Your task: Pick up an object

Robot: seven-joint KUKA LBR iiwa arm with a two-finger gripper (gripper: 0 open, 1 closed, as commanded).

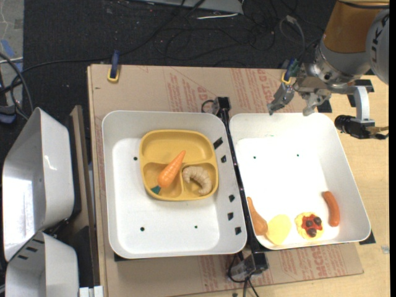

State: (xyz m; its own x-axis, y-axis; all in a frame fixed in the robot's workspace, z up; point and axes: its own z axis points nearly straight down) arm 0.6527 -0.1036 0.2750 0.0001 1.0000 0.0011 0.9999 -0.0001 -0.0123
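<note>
A wooden-topped table fills the middle of the frame and carries two shallow white bins side by side. The left bin holds a yellow divided plate with a toy carrot and a pale shrimp-like piece in its lower compartments. The right bin has its things along the lower edge: a thin orange piece at lower left, a yellow disc touching it, a small tart with dark berries just beside that, and a sausage near the lower right corner. The grey arm with its orange band enters from the upper right, wrist tilted down and leftward. Its pincer hangs above the right bin's upper rim, its two fingers parted and pointing down, with nothing between them. The task seems to be at the approach step, nothing picked yet. The next move likely calls for travelling toward the lower part of the frame, lining up over one item, then descending.
</note>
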